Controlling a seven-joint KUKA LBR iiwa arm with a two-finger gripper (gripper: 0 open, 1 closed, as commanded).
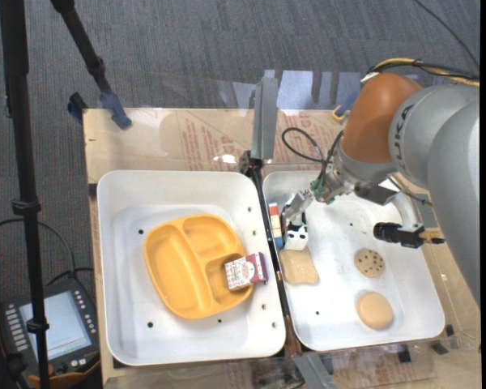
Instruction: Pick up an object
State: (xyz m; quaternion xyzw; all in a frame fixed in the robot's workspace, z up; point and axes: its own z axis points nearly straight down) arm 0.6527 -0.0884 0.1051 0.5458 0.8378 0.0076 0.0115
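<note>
My gripper (295, 214) hangs low over the left part of the right bin (413, 331), reaching in from the grey arm with its orange band (377, 120). Just below it lies a small black-and-white object (299, 235), very close to or touching the gripper's tip. A slice of toast (298, 267) lies right under that object. A chocolate-chip cookie (370, 262) and a tan bun (375, 309) rest further right. A narrow colourful box (274, 224) stands against the bin's left wall.
The left bin (121, 209) holds a yellow divided plate (178, 266) with a small carton (245, 271) on its right edge. A metal post (263, 124) rises behind the divider between the bins. A black tripod stands at the far left.
</note>
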